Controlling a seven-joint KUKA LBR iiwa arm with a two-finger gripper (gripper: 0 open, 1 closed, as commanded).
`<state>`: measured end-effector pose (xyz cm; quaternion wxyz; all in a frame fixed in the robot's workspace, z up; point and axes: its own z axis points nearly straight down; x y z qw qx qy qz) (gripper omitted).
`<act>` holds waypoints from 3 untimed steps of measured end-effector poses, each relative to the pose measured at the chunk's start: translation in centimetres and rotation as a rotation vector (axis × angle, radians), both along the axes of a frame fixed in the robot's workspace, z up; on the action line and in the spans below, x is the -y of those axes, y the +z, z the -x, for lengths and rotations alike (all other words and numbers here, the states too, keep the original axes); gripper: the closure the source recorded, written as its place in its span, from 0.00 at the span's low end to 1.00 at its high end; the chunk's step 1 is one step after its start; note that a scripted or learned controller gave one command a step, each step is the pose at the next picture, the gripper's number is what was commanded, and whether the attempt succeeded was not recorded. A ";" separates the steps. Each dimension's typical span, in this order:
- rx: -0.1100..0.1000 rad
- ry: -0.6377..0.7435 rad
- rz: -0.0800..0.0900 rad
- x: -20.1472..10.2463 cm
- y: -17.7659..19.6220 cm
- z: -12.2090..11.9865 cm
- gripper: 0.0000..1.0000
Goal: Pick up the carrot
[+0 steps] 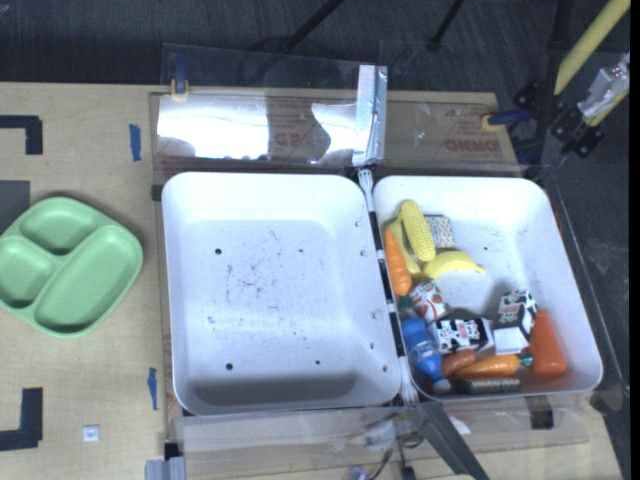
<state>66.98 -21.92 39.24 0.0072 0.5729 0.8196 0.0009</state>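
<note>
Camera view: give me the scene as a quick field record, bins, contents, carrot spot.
left bin: white, shallow
right bin: white, holds a pile of toy food
carrot: orange, lying along the right bin's left wall
corn: yellow, just right of the carrot, above the banana
green tray: divided, on the bench left of the bins

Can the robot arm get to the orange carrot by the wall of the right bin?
Probably yes, but it looks tight. The carrot lies uncovered from above, yet it is squeezed between the bin's left wall and the corn cob, leaving little finger room.
</note>
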 end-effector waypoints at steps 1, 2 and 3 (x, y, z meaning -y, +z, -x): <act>0.007 0.003 0.004 -0.1 1.2 -0.1 1.00; -0.010 -0.045 -0.006 -1.4 -21.2 0.3 1.00; -0.010 -0.045 -0.006 -1.4 -21.1 0.2 0.00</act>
